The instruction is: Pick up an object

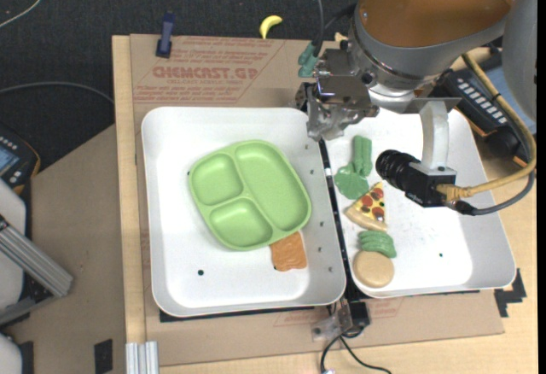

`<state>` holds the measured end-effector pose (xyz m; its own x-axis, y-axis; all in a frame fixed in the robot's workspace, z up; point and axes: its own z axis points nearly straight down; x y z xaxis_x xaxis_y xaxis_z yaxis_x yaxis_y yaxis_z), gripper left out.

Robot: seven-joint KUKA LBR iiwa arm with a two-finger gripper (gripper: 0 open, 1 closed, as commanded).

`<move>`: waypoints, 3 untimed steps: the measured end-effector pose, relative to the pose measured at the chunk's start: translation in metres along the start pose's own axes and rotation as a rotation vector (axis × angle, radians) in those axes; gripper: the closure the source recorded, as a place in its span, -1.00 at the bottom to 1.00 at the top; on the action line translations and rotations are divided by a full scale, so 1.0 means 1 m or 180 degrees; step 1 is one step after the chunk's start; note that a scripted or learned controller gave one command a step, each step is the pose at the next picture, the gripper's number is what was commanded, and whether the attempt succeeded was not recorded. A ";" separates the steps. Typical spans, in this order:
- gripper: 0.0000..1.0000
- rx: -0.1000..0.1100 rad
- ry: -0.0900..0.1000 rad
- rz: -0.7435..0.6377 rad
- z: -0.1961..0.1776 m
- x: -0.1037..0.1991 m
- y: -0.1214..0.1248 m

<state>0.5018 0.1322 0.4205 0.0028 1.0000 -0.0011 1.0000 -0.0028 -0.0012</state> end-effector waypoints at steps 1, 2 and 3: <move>1.00 0.0021 0.0000 -0.0029 0.056 0.056 -0.025; 1.00 -0.0054 0.0016 -0.0002 -0.053 0.044 0.028; 1.00 -0.0027 0.0018 -0.0029 -0.109 0.095 0.006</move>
